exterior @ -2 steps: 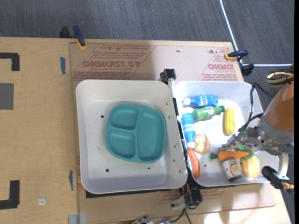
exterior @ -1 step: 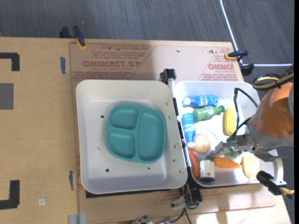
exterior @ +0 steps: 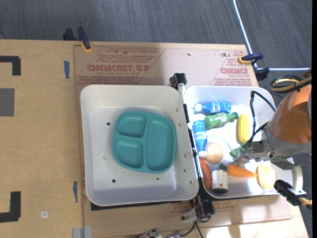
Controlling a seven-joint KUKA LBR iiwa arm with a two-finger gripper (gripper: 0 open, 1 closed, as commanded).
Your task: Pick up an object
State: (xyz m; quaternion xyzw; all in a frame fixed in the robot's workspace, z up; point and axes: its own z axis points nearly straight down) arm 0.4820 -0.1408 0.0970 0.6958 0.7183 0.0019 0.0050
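The right bin [exterior: 223, 90] holds several toy foods. A blue bottle [exterior: 214, 107] and a green bottle [exterior: 221, 119] lie at the back, with a second blue bottle [exterior: 199, 134] along the left wall. A yellow corn-like piece [exterior: 242, 128] sits near the middle. A beige round piece [exterior: 214, 152], an orange carrot [exterior: 241, 171], a pale yellow piece [exterior: 265, 176], a small can [exterior: 219, 180] and a red piece [exterior: 205, 171] crowd the front. My gripper [exterior: 242, 152] hangs low between the yellow piece and the carrot, just right of the beige round piece.
The left bin [exterior: 99, 133] holds a teal divided plate [exterior: 144, 141]. The arm's orange band [exterior: 296, 120] covers the right bin's right side. Cables [exterior: 290, 83] lie behind the right bin. Cardboard sheets [exterior: 148, 66] sit under both bins.
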